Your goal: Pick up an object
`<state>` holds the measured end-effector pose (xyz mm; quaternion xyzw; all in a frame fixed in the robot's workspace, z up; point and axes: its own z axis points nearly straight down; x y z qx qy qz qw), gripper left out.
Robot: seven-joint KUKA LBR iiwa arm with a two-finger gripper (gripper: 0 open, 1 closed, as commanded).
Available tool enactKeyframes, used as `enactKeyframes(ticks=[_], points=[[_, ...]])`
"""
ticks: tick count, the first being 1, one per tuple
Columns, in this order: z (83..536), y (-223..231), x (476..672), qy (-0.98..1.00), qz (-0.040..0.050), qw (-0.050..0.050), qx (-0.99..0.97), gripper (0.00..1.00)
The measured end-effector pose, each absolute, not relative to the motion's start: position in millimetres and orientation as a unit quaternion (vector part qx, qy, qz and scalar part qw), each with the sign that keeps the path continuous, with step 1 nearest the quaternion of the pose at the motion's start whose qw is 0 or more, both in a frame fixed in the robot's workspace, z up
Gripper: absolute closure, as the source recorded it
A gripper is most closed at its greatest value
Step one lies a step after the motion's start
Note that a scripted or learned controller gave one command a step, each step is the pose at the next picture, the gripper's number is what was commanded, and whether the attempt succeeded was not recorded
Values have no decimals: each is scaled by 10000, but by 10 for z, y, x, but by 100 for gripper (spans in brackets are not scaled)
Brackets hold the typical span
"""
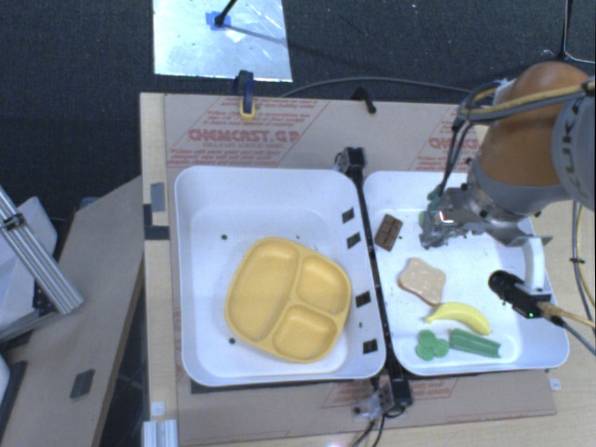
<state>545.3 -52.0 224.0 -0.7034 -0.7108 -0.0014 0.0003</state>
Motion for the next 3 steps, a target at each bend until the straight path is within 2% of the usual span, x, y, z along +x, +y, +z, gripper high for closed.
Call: enactKeyframes(ticks=[1, 2, 3], points=[[2317, 30, 5610, -7110, -20, -5, -7032, 100], [2392, 525, 5644, -7107, -13, 0, -7035, 100], [2430, 1061, 5762, -7107, -19, -2, -7035, 100]])
